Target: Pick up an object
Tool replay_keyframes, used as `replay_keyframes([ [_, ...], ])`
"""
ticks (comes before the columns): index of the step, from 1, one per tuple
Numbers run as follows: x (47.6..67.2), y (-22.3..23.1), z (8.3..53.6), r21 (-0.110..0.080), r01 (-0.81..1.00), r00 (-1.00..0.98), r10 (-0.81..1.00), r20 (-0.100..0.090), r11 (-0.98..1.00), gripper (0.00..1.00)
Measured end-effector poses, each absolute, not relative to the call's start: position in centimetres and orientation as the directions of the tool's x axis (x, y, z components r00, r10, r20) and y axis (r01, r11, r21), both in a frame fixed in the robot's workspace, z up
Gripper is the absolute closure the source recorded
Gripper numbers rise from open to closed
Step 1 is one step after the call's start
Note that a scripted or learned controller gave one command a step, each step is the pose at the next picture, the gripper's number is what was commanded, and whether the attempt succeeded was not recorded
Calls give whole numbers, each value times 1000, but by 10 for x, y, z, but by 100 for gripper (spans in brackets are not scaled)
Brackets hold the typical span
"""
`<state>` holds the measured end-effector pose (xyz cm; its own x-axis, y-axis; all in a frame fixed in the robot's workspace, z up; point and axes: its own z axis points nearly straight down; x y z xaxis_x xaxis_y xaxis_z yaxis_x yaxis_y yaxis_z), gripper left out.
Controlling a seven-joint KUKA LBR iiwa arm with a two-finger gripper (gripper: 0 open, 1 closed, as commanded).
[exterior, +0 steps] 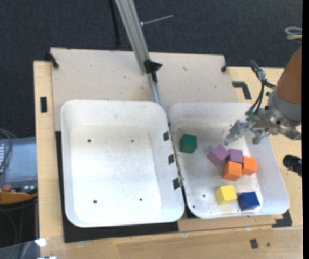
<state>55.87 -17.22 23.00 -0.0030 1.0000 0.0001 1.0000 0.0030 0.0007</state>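
The right bin (197, 115) holds several small cubes. A green cube (187, 143) sits alone near its left wall. Two purple cubes (217, 155) (235, 156) and two orange cubes (232, 170) (249, 165) are clustered in the middle. A yellow cube (226, 193) and a blue cube (248, 200) lie near the front rim. My gripper (245, 135) hangs over the bin's far right part, just behind the purple and orange cluster. Its fingers are spread open with nothing between them.
The left bin (68, 144) stands beside the right one, and a dark divider with clips runs between them. A slanted metal pole (135, 31) rises behind the bins. A grey control pendant (14, 166) lies at the far left.
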Motion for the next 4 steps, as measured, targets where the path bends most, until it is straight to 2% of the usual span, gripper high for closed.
replay_keyframes([
  [1, 559, -172, 230, 1, 1000, -2, 1000, 0, 2, 0],
  [2, 561, -171, 187, -3, 1000, 1, 1000, -1, -1, 0],
  [3, 556, -164, 139, -1, 1000, 1, 1000, -2, -1, 0],
  [4, 562, -168, 129, 24, 1000, 2, 1000, -10, -1, 0],
])
